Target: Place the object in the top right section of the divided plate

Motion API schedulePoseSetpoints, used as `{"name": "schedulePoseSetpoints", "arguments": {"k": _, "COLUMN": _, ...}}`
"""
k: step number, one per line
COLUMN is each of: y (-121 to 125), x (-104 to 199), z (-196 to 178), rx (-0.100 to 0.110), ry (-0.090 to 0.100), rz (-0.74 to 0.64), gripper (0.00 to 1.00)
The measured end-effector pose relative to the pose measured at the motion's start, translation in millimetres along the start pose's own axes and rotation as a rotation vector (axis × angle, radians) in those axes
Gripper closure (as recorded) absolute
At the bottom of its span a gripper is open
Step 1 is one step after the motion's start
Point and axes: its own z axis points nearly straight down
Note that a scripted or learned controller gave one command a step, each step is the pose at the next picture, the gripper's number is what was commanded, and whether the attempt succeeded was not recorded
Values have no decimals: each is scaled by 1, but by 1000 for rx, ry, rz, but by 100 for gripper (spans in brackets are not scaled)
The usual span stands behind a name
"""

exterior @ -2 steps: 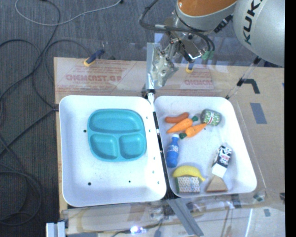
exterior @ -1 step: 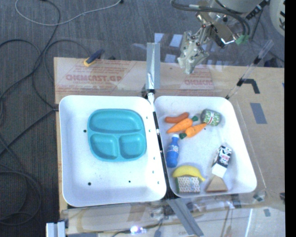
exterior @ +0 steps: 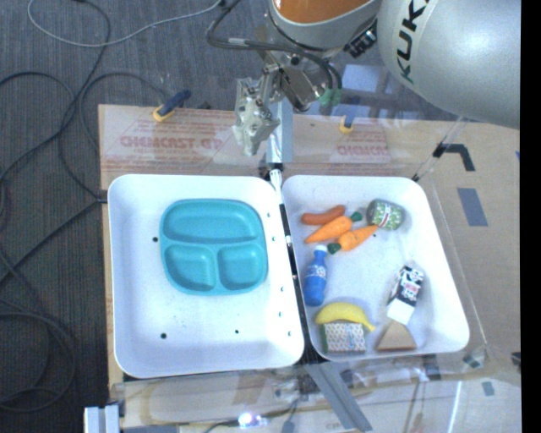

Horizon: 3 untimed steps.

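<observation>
Camera view: looks down at a slant on a desk (exterior: 127, 139) bearing two shallow white bins side by side.
Left bin (exterior: 135, 330): holds a turquoise plastic divided plate (exterior: 215, 245) with one long section across its far side and two smaller ones nearer the camera; all three sections are bare.
Right bin (exterior: 439, 254): holds every loose object.
Far end of right bin: two orange toy carrots (exterior: 338, 230) lie side by side with a red-orange sausage-like piece (exterior: 324, 215) just beyond them, and a green patterned round object (exterior: 387, 214) sits to their right.
Middle of right bin: a small blue bottle (exterior: 315, 276) lies near the shared wall.
Near end of right bin: a yellow toy banana (exterior: 344, 315) rests against a speckled block (exterior: 345, 337), with a tan wedge (exterior: 396, 337) beside it and a black-and-white carton (exterior: 406, 292) just above that.
Arm: the grey arm with its orange band (exterior: 325, 8) enters from the upper right.
Gripper (exterior: 254, 127): hangs above the far edge of the desk, beyond both bins, near their dividing line; nothing is seen between its fingers, and how far apart they stand cannot be told.
</observation>
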Motion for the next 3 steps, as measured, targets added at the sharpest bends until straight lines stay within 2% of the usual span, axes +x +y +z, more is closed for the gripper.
{"name": "schedulePoseSetpoints", "arguments": {"k": 1, "y": -45, "x": 18, "z": -52, "rx": 2, "ry": -2, "rz": 88, "gripper": 100}}
{"name": "schedulePoseSetpoints", "arguments": {"k": 2, "y": 6, "x": -5, "z": 44, "rx": 0, "ry": 1, "rz": 105, "gripper": 100}}
{"name": "schedulePoseSetpoints", "arguments": {"k": 3, "y": 68, "x": -28, "z": 163, "rx": 1, "ry": 2, "rz": -112, "gripper": 100}}
